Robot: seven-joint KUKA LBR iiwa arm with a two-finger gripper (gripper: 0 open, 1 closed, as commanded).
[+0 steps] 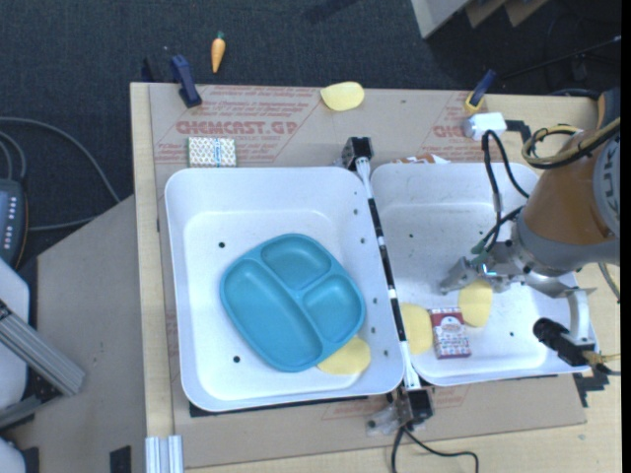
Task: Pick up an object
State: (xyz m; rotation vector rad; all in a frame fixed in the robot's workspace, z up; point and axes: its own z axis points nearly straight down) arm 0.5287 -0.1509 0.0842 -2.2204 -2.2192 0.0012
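Note:
My gripper (477, 272) hangs low over the right bin (434, 205), near its front right part. A pale yellow piece (475, 304) lies directly under and in front of it, touching or nearly touching it; whether it is gripped is hidden by the wrist. A small red and white box (451, 334) lies just left of that piece, and another yellow piece (415, 328) rests against the bin's left wall. The left bin (197, 205) carries a blue divided plate (291, 301) with a yellow piece (346, 357) tucked under its front edge.
On the bench behind the bins sit a yellow lump (342, 96) and a small patterned box (212, 151). Blue clamps (184, 80) hold the board's back corners. A white cable (498, 166) loops over the right bin's back right. The grey arm (572, 215) covers the right side.

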